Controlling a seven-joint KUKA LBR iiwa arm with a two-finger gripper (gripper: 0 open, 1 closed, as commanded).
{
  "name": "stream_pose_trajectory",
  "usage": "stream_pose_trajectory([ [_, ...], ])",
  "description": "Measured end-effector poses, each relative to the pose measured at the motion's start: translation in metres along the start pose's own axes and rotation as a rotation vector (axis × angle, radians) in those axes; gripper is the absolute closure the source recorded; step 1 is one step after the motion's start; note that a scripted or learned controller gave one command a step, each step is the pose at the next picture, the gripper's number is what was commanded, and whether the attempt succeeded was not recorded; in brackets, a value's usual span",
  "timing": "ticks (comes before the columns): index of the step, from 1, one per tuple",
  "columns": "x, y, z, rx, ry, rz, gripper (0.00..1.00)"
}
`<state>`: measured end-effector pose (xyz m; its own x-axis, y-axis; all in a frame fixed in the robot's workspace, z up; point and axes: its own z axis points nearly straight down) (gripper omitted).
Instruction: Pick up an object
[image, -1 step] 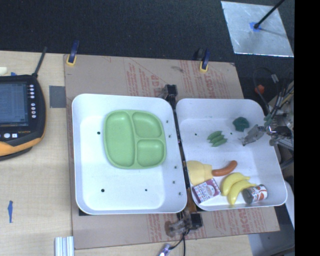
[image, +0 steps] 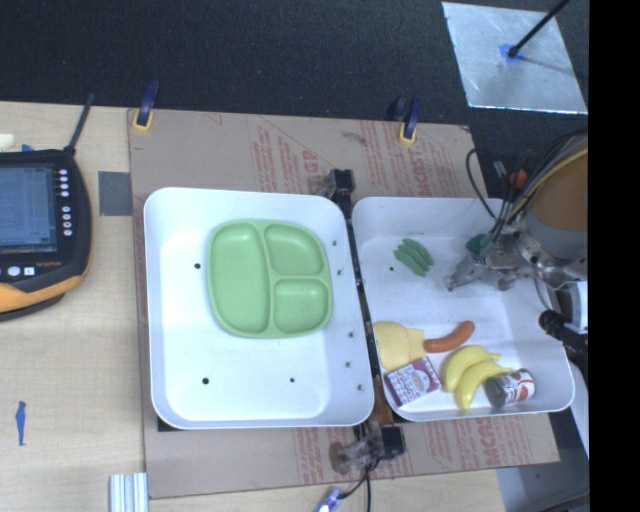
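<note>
Lying on brown cardboard (image: 300, 160) over a pale wood bench (image: 70, 380), two white bins (image: 170, 300), fingers (image: 462, 280) spread, holding nothing.

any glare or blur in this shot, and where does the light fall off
In the camera view, the left bin is bright, almost washed out beside the green plate; the top of the frame falls off to dark; the gripper looks soft, and the can label is too blurred to read.

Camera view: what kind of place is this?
Likely a robot lab test bench: two white bins on clamped cardboard, a teach pendant beside them, toy food such as a banana, and the arm's gripper.
</note>
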<state>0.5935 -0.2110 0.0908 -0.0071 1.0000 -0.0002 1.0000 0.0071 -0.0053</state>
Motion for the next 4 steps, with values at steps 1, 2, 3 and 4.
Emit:
stream_pose_trajectory([
  [1, 0.015, 0.034, -0.12, -0.005, 0.0, 0.003, 0.0],
  [2, -0.001, 0.062, -0.022, 0.0, 0.0, 0.001, 0.0],
  [3, -0.001, 0.063, -0.033, 0.0, -0.001, -0.004, 1.0],
  [4, 0.057, 0.06, -0.053, -0.001, 0.001, 0.002, 1.0],
])
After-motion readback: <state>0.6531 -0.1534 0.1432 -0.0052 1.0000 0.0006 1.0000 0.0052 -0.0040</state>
